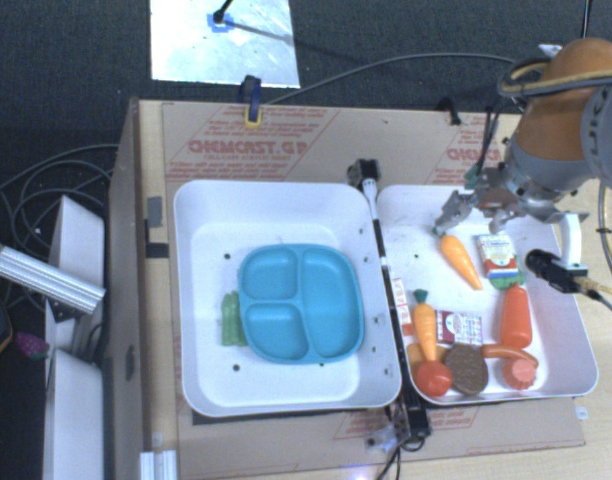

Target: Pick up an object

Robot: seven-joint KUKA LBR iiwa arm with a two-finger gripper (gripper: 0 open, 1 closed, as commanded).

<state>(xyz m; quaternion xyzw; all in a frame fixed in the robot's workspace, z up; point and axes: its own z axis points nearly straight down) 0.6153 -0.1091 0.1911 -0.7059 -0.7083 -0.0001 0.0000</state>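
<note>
Metal jaws spread open, gripping nothing, above tapered orange carrot, glossy white bin.

The plate was light blue, with a green thing at its edge. Both bins were white. Just below the gripper lay an orange carrot and a red sausage.

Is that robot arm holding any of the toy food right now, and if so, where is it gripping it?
Nothing is held. The gripper hangs over the right bin with open fingers, just above the carrot.
</note>
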